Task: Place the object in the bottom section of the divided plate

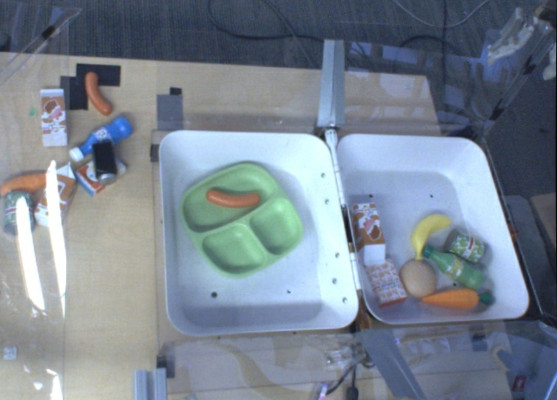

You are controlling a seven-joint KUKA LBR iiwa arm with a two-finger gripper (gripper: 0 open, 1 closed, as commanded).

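Note:
A green divided plate [239, 250] lies in the left white bin [261, 311]. An orange-red sausage [233, 198] rests in the plate's large top section. The two smaller sections nearer the front hold nothing. In the right bin [409, 163] lie a banana [429, 231], a green can [466, 246], a green bottle [454, 270], a carrot [452, 300], a round tan item [418, 277] and two small cartons [368, 226].
On the bench left of the bins lie a second sausage [98, 94], a blue bottle [104, 139], a small carton [54, 116] and a carrot [22, 184]. A metal divider post [331, 85] stands behind the bins. Cables run across the floor at the back.

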